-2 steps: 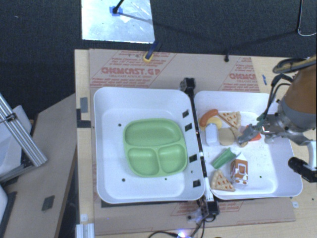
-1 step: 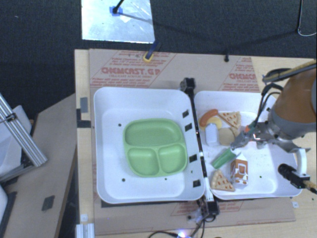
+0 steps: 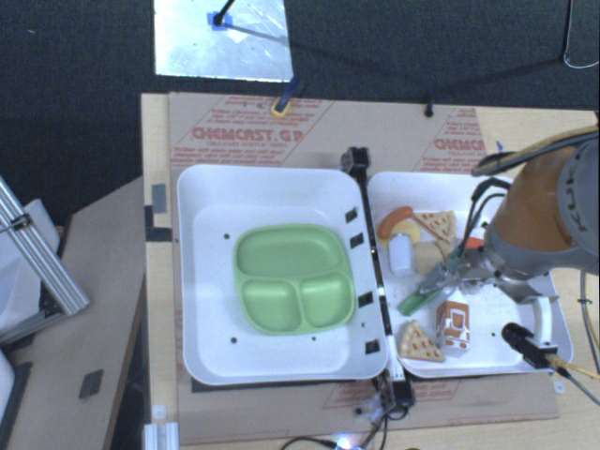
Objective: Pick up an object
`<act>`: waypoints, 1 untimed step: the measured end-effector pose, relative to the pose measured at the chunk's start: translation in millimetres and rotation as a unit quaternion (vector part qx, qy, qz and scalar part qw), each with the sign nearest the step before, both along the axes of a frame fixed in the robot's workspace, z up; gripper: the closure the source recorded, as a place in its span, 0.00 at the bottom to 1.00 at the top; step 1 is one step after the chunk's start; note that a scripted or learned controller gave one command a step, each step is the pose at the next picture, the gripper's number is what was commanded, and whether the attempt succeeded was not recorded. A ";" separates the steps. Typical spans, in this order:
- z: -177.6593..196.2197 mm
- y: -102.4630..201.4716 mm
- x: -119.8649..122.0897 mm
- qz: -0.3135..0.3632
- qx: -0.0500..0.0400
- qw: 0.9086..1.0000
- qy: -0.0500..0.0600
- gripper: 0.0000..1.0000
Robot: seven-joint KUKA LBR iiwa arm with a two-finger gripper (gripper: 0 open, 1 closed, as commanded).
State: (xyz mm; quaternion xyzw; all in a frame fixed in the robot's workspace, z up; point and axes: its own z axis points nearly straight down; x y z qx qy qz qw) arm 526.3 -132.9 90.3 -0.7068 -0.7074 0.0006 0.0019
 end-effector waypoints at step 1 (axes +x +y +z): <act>-3.7 0.2 2.3 0.000 0.000 1.000 -0.004 0.00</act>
